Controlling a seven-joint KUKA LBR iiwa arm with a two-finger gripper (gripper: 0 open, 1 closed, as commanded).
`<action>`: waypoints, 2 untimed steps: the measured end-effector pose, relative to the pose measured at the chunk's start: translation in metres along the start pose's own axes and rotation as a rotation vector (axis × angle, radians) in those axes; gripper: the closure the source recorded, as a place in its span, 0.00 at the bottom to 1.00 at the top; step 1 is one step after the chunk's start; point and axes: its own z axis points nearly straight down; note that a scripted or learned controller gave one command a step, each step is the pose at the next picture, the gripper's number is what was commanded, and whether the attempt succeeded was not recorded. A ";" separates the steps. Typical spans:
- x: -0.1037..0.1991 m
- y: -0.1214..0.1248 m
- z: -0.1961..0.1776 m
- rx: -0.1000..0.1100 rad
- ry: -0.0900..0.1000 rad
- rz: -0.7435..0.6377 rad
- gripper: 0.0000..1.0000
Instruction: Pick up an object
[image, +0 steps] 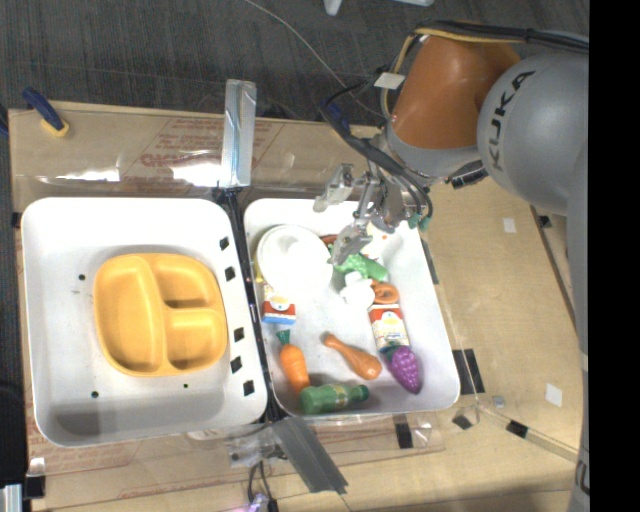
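Observation:
My gripper (362, 222) hangs over the back of the right bin (440, 340), just above a green toy (360, 267) and next to a white bowl (291, 256). Its metal fingers (350, 240) point down toward the toys, and nothing shows between them. Further forward in that bin lie a small bottle (387, 325), purple grapes (405, 368), an orange drumstick (352, 357), a carrot (293, 366), a green cucumber (333, 397) and a small carton (278, 311).
The left bin (50, 250) holds a yellow divided tray (162, 311). A grey tape strip (238, 135) stands at the back between the bins. The arm's orange band (445, 85) and grey body fill the upper right.

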 end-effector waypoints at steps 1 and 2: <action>0.090 -0.076 0.136 -0.002 0.006 -0.070 0.00; 0.045 -0.081 0.137 0.000 -0.004 -0.188 0.00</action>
